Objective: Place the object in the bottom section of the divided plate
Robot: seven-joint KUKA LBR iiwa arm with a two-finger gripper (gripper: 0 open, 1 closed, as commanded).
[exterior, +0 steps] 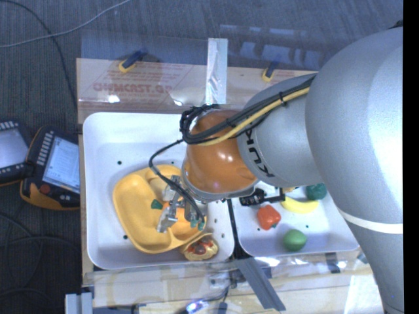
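The grey arm (340,136) is seen reaching in over the table (131,84), its orange band (216,162) hanging above the divider between the two white bins. The left bin (105,136) is occupied by a yellow divided plate (134,208), over whose right part the end effector (180,214) is placed. Whether the end effector is open or closed cannot be told, as its tip is lost among small fittings and cables. A reddish-brown object with pale spots (201,246) is found just below and slightly to the right of the end effector, at the plate's lower right edge; whether it rests in a section or on the rim cannot be told. In the right bin (327,237), well to the right of the end effector, a yellow banana-shaped item (300,205), a red item (268,217), a green round item (294,239) and a dark green item (316,191) are laid.
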